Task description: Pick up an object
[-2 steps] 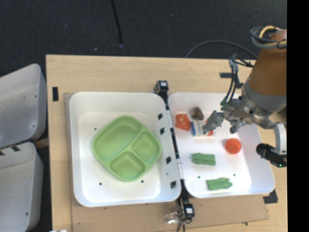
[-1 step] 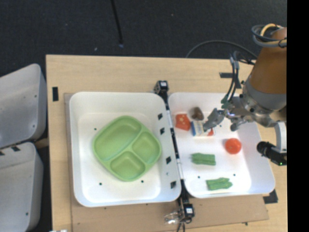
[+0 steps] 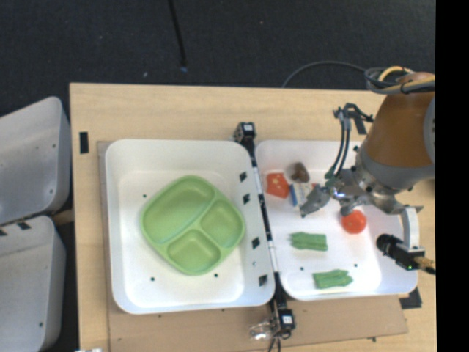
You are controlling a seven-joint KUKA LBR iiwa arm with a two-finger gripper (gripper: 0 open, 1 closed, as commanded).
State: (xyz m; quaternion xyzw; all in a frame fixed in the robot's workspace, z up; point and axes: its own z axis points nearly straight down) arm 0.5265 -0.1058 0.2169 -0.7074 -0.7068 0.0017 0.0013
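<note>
My gripper (image 3: 316,200) hangs over the middle of the right bin (image 3: 366,288), with nothing visibly held in it. Just to its left lie an orange-red block (image 3: 276,185), a thin blue piece (image 3: 293,194) and a small brown lump (image 3: 298,171). A red ball (image 3: 354,222) sits right of the gripper, partly under the wrist. Two green pieces lie nearer the front: one (image 3: 308,241) below the gripper, the other (image 3: 332,278) close to the front wall.
The left bin (image 3: 117,270) holds a green divided plate (image 3: 192,224). A ridge with black clips (image 3: 258,211) separates the bins. The arm's grey and orange body (image 3: 399,134) covers the right bin's far right corner.
</note>
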